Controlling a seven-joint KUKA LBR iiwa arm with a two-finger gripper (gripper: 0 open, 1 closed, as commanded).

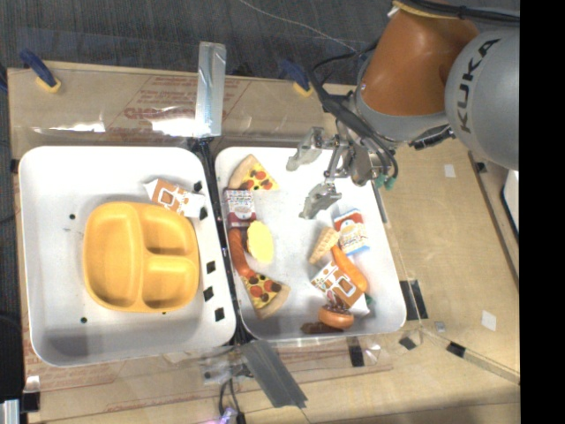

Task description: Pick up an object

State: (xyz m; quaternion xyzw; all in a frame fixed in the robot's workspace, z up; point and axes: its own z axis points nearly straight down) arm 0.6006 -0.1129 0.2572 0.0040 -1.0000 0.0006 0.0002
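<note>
Bench, right bin [388,263]: gripper [312,177] fingers apart, nothing held, hovering. Approach step; cone [322,246] at 6 o'clock needs descent.

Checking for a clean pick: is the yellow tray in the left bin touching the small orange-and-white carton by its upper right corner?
Touching. The camera view shows the carton lying against the yellow tray, its lower edge overlapping the tray's rim with no white bin floor between them.

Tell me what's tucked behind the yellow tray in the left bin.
An orange-and-white carton pokes out behind the yellow tray, near the left bin divider wall. Its lower part is covered by the tray's rim.
</note>
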